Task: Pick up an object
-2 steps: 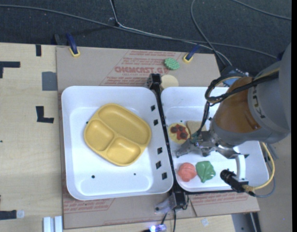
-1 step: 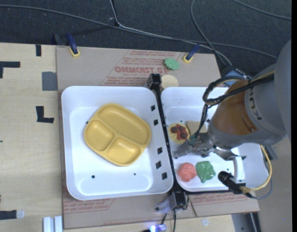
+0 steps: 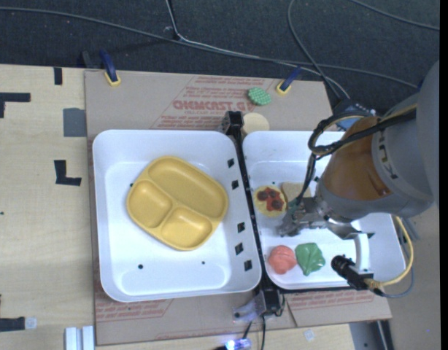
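Camera view: two white bins side by side on a cardboard-covered bench. The left bin (image 3: 111,195) holds a yellow divided plate (image 3: 177,203), three compartments, lying flat and turned at an angle. The right bin (image 3: 271,146) is the landmark for everything else.

Inside the right bin, near the wall it shares with its neighbour: a small round toy pizza (image 3: 269,200) with dark red toppings at mid-height, a pale wedge (image 3: 292,191) touching it on the far side, half hidden. Toward the bin's near wall, a red-orange rounded toy (image 3: 282,259) and a green leafy toy (image 3: 310,257) lie just beside each other, possibly touching.

The gripper (image 3: 291,221) sits low in the bin's middle, between the pizza and the red-and-green pair, just beside the pizza. Whether it is spread or closed I cannot tell; nothing is seen held.

Handling, judged: all look like light plastic play food, stiff, smooth, likely slippery on the bin floor. The pizza is flat and thin, hard to get under; a pinch across its edges seems best. The red toy is rounder and taller, an easier pinch across its middle, though it may roll.

Outside the bin, beyond its far wall: a green waffle-patterned toy (image 3: 259,95) on the cardboard.
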`<action>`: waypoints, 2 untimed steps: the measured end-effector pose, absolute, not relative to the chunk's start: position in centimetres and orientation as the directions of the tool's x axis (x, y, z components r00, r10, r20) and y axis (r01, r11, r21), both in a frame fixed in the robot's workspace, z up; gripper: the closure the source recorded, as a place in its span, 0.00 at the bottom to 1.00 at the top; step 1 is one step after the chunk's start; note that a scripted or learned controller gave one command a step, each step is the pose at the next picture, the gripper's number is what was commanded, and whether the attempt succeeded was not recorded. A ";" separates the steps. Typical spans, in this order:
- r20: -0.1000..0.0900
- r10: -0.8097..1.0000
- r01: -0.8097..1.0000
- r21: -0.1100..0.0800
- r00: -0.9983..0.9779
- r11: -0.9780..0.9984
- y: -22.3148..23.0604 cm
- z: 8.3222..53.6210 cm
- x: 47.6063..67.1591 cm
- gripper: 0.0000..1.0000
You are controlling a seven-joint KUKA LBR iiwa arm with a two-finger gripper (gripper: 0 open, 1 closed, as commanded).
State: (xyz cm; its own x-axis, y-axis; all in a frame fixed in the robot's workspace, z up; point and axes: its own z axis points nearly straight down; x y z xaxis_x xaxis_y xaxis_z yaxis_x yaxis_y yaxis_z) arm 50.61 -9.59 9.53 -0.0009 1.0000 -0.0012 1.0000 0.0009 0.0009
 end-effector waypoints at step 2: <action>0.000 1.000 1.000 0.003 -0.002 0.002 -10.0 19.0 49.8 1.00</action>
